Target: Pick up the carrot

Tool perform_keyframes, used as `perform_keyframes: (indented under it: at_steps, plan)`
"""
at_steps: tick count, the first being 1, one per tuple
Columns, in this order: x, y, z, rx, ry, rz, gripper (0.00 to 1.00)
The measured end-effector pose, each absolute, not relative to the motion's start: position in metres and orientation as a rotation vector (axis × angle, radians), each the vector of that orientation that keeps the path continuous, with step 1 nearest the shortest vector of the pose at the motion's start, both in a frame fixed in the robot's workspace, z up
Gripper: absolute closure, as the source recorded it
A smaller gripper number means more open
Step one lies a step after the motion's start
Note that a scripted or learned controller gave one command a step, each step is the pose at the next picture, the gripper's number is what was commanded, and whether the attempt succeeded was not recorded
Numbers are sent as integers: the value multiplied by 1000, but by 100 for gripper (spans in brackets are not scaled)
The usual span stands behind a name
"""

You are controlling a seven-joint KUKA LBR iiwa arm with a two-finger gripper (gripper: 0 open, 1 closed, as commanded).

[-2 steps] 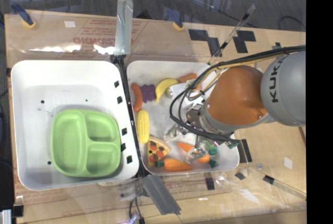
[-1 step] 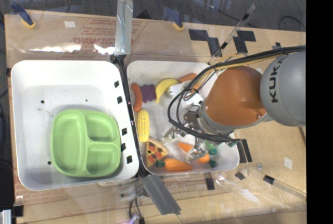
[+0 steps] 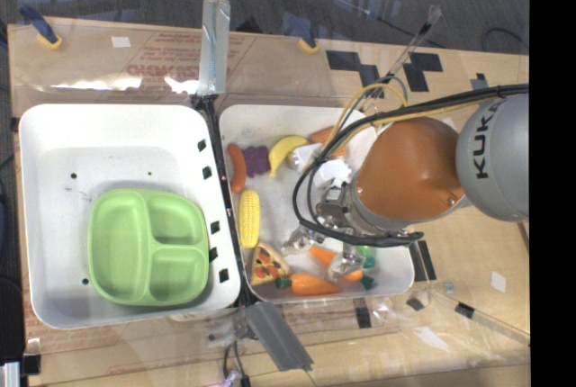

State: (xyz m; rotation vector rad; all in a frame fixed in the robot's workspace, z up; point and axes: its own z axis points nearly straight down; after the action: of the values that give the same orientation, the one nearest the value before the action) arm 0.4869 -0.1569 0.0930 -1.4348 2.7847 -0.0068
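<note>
Arm [image 3: 423, 169] reaches in from the right and bends down over the right bin [image 3: 270, 120]; my gripper [image 3: 326, 252] sits low near its front wall, fingers spread, nothing between them that I can see. The carrot [image 3: 314, 285] lies just below, along the front edge. Wrist and cables hide the bin's right half. Another orange piece [image 3: 322, 256] between the fingers is unclear.
</note>
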Motion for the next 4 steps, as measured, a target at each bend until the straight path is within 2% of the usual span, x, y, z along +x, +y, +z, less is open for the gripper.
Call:
perform_keyframes:
  at_steps: [1, 2, 3, 4]
  plan:
    - [489, -154, 103, -1442, 2774, -10, 100]
    - [536, -110, 237, -1254, 2873, -8, 100]
    - [553, -166, 175, -1407, 2814, 7, 100]
    - [555, -166, 177, -1406, 2811, 4, 0]
